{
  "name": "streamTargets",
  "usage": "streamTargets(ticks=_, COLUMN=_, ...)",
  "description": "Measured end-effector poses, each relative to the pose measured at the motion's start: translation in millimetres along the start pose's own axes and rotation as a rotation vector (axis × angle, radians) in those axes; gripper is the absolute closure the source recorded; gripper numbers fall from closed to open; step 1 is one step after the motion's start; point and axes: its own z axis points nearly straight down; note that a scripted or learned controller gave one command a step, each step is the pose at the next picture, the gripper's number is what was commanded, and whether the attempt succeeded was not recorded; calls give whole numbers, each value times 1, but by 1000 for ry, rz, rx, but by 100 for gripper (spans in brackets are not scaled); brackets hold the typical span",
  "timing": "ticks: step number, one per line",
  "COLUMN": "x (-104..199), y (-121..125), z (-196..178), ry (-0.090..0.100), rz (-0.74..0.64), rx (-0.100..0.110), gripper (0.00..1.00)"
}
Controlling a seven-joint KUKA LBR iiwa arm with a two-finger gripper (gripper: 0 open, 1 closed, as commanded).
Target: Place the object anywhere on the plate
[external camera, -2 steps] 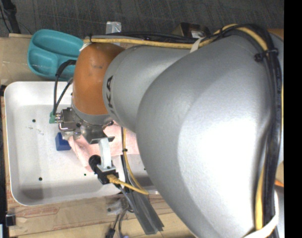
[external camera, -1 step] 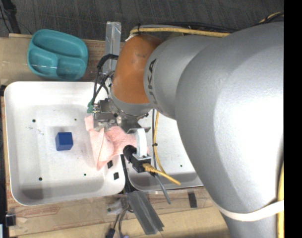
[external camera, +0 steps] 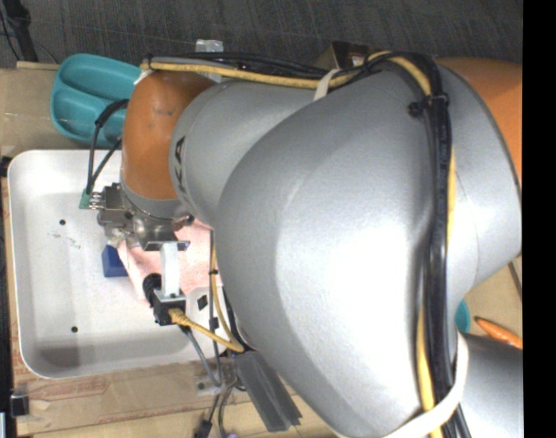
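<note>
My gripper (external camera: 118,229) hangs low over the left white bin (external camera: 49,272), and the arm's grey bulk covers most of the view. A small blue object (external camera: 111,262) sits just below the gripper, at the left edge of a pink plate (external camera: 148,261). Most of the plate is hidden under the wrist and arm. Whether the blue object touches the gripper or rests on the bin floor beside the plate is not clear from here.
A teal object (external camera: 86,89) lies outside the bin at the back left. An orange thing (external camera: 497,331) and a bit of teal (external camera: 462,316) peek out at the far right behind the arm. The left bin's floor shows a few small dark specks.
</note>
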Motion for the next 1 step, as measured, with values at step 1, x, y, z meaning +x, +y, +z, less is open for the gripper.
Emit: streamTargets(ticks=1, x=0, y=0, z=0, ry=0, rz=1, rx=0, gripper=0)
